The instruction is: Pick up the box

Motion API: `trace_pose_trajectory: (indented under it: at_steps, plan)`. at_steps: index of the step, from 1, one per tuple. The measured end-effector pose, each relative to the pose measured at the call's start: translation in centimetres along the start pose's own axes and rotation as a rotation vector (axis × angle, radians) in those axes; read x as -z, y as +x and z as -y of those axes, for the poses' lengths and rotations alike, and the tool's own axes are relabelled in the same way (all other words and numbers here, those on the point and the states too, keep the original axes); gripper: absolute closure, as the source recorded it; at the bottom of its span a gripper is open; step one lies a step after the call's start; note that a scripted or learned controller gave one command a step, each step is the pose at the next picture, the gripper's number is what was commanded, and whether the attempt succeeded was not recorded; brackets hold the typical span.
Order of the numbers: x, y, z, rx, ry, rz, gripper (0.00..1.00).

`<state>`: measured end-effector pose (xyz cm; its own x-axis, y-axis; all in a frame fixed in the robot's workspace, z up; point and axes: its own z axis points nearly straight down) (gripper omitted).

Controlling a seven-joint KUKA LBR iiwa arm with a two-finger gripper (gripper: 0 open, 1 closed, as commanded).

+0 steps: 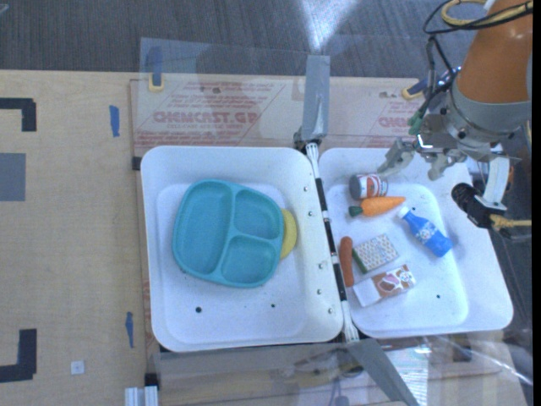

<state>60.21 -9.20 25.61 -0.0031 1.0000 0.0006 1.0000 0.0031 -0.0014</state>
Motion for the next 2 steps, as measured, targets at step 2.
trace_pose_trajectory:
  at_steps: [2]
  plan:
    - [-16.8, -1.4, 9.5, -0.094, -0.006, -0.002, 0.00]
